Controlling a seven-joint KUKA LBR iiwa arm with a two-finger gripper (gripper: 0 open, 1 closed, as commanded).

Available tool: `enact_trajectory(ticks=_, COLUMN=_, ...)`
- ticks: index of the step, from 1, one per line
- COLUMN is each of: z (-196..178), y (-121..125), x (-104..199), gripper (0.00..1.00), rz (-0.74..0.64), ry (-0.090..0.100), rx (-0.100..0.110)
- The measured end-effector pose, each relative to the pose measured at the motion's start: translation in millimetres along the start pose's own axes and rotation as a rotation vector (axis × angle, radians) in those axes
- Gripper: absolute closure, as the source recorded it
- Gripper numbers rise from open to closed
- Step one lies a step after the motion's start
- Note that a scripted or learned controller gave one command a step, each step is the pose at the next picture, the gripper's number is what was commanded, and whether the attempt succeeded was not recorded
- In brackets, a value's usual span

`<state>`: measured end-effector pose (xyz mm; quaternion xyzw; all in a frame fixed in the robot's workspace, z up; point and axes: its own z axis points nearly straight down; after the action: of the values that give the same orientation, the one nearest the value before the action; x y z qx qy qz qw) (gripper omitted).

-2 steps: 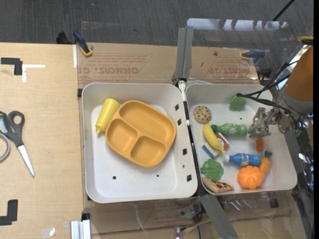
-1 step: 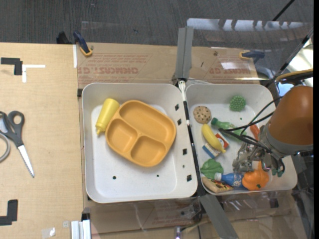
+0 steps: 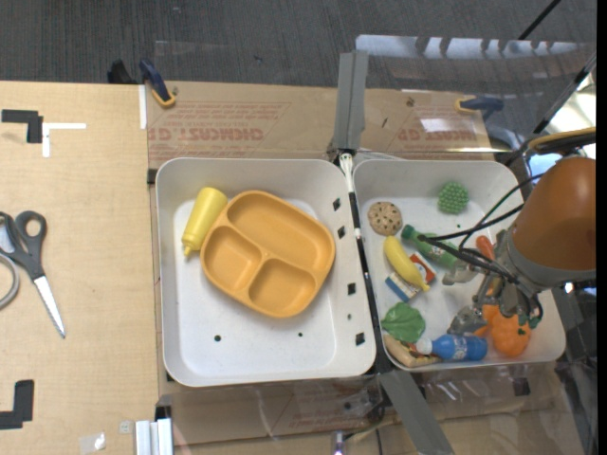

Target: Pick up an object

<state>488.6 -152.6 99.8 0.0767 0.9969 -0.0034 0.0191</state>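
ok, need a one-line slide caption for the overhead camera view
KUKA arm's gripper lowered among toys in the right bin, near an orange toy; yellow divided tray and yellow bottle in the left bin.

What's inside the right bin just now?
Right bin holds a cookie, green ball, banana, green leaf, blue bottle and orange toy. The arm covers its right side.

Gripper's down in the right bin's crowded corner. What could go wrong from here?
1. The gripper sits low among tightly packed items: the orange toy, the blue bottle and the green leaf. It may close on two things or nudge them aside.
2. The pile hugs the right bin near its front wall, so the fingers may jam against it.
3. Cables trail over the banana and could snag.
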Motion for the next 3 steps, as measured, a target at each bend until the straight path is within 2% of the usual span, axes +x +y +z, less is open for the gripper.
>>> enact_trajectory(ticks=1, z=9, y=59, x=-22, gripper=0.0, rz=0.119, ry=0.036, rx=-0.002)
enact_trajectory(ticks=2, z=2, y=46, x=-123, gripper=0.0, rz=0.191, ry=0.036, rx=0.0)
enact_trajectory(ticks=3, z=11, y=-10, x=-137, gripper=0.0, rz=0.28, ry=0.032, rx=0.002)
